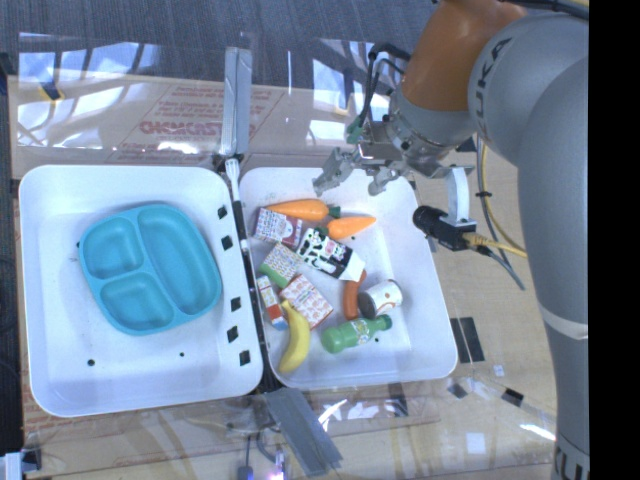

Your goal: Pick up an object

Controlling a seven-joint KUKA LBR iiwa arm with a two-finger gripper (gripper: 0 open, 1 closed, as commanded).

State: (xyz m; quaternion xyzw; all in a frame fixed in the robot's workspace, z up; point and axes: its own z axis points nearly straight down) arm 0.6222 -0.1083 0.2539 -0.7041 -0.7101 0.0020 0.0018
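1 banana (293, 340) — 1 green bottle (353, 334) — 2 carrots (300, 209) | pincer (357, 176) open, empty

left bin (40, 268): blue divided plate (150, 268) | right bin (425, 343) | bench: cardboard sheet (130, 118)

Two bins were set side by side on the bench. In the left bin (40, 298) a divided plate (150, 268) was laid toward its middle. The right bin (425, 298) was crowded: two carrots (298, 209) (350, 226) were placed at the back, a small carton (330, 253) just in front of them, a banana (293, 340) at the front left, a toy bottle (352, 333) to the right of the banana, and a small can (382, 295) behind the bottle. The gripper (358, 173) was positioned above the right bin's back edge, behind the carrots
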